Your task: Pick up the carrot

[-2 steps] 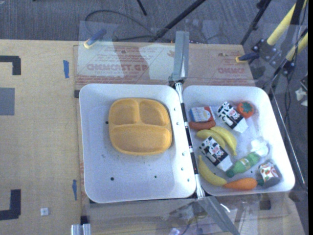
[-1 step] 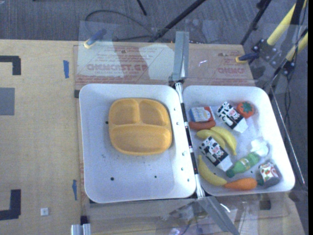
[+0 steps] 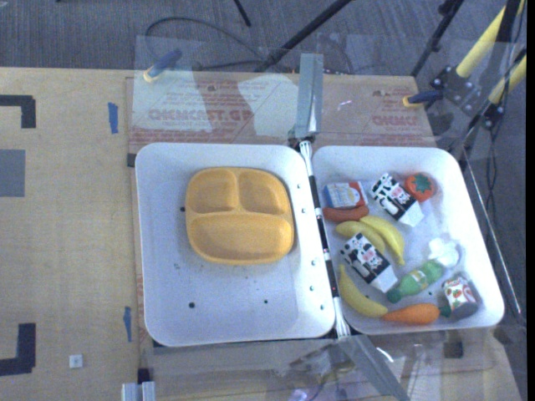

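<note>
The carrot [image 3: 410,313] is orange and lies flat near the front edge of the right bin [image 3: 472,199]. Just left of it curves a yellow banana [image 3: 358,295], and a green bottle [image 3: 415,280] lies right behind it. A small red and white carton [image 3: 459,295] sits at its right end.
The left bin [image 3: 159,249] holds a yellow divided plate [image 3: 239,214]. The right bin also holds a second banana [image 3: 379,233], two cow-patterned cartons [image 3: 366,259] [image 3: 394,196], a tomato [image 3: 420,185], a blue and white packet [image 3: 343,195], a sausage [image 3: 344,214] and a clear cup [image 3: 442,251].
</note>
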Action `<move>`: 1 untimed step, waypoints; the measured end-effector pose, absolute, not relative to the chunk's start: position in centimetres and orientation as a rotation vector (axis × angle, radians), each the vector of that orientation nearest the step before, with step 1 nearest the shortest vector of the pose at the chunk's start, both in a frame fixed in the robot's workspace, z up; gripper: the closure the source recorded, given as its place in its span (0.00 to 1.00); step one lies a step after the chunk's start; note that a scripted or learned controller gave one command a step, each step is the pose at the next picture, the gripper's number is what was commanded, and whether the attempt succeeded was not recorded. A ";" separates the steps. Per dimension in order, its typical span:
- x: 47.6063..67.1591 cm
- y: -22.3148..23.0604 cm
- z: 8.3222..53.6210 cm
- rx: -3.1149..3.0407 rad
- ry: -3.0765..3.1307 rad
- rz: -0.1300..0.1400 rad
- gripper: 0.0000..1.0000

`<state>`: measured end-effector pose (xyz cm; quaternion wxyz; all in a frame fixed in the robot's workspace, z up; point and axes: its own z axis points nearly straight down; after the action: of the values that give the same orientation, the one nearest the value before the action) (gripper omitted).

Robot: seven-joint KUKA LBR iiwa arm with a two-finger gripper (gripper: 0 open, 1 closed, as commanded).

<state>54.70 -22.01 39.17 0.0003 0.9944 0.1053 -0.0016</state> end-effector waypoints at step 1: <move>54.8 -21.8 40.1 3.122 0.339 -0.006 1.00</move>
<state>54.84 -21.80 40.14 0.0007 0.9941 0.1081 -0.0021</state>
